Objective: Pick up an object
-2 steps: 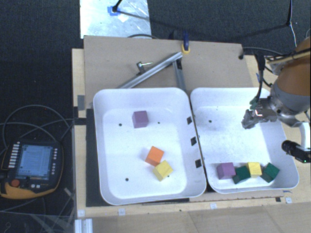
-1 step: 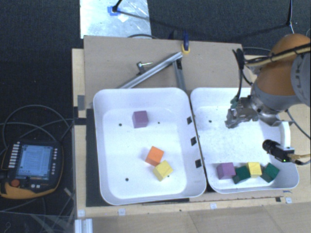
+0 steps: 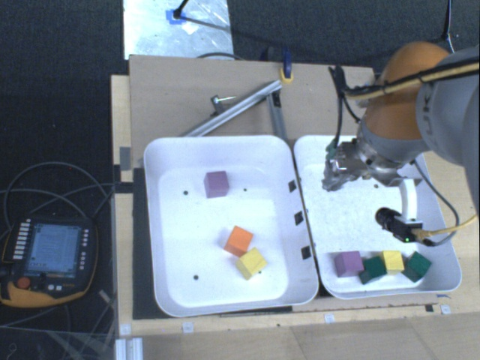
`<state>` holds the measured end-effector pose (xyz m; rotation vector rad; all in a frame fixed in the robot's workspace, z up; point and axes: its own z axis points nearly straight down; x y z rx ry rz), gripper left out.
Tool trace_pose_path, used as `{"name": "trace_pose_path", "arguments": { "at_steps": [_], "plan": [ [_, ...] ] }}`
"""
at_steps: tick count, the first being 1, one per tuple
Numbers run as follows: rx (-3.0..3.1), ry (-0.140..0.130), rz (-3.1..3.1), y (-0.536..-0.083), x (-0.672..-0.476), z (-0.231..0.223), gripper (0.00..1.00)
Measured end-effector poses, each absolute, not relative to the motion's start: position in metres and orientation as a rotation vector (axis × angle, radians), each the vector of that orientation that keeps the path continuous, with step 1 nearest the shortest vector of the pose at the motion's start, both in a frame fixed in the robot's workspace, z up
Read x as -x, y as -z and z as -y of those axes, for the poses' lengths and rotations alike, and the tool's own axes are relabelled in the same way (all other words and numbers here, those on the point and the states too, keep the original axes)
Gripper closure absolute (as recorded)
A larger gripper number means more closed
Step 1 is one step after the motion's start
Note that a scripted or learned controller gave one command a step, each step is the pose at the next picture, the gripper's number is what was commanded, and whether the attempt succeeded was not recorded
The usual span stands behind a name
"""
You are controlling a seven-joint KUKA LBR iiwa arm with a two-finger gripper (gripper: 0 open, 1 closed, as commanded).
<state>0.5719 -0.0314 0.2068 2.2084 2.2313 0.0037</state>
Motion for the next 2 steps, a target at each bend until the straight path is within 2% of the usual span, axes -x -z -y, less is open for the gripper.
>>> {"name": "trace_pose_path", "arguments": {
  "at_steps": [2],
  "plan": [
    [-2.209, -0.006, -2.234, -0.215, -0.590, -0.072, 1.00]
  ]
}}
